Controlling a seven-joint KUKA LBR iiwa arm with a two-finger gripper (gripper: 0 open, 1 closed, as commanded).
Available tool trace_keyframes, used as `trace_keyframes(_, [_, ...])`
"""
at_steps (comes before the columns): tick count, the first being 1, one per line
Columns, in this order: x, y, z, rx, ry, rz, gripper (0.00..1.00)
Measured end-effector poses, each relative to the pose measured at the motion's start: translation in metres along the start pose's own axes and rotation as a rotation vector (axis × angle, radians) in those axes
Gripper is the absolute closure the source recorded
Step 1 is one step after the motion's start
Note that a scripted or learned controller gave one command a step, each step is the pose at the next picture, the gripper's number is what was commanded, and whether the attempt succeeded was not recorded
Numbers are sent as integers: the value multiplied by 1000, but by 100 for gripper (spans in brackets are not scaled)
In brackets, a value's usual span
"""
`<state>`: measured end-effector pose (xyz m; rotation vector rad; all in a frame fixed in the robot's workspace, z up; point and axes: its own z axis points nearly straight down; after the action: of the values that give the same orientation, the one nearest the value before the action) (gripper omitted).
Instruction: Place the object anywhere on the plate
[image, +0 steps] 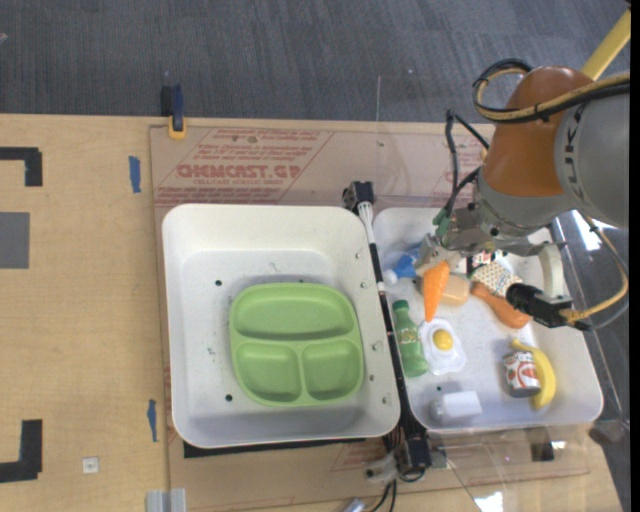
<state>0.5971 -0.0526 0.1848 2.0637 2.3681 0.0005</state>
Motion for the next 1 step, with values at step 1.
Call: trace_keyframes(1, [85, 1, -57, -8, 2, -46, 100])
